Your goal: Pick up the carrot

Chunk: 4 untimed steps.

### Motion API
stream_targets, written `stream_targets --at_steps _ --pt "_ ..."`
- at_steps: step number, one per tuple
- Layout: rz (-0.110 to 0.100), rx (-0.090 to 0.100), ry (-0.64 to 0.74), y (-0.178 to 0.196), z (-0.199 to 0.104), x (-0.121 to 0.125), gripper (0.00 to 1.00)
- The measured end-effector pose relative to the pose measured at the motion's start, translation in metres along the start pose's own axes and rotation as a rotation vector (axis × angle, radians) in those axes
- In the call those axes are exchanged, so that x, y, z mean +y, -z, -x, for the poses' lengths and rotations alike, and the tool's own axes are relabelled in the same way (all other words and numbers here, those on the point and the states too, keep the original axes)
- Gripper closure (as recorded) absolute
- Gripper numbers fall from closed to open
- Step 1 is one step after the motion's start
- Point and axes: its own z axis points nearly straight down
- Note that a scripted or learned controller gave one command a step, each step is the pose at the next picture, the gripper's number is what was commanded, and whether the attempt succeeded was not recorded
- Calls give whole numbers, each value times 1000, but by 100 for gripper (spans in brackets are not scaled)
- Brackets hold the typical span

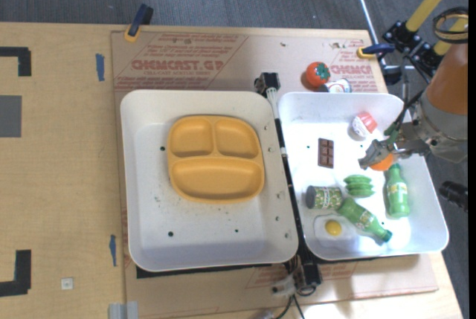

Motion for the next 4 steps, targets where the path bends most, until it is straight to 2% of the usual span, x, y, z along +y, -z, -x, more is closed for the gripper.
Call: stream_targets --at_steps 1,2,3,4 --pt "0 1 -260 19 -62 4 100" --pt "-1 0 -381 60 -76 -37 100" --pt "-6 2 -570 34 -50 -41 100" --pt "-6 1 -797 23 -38 -42 100"
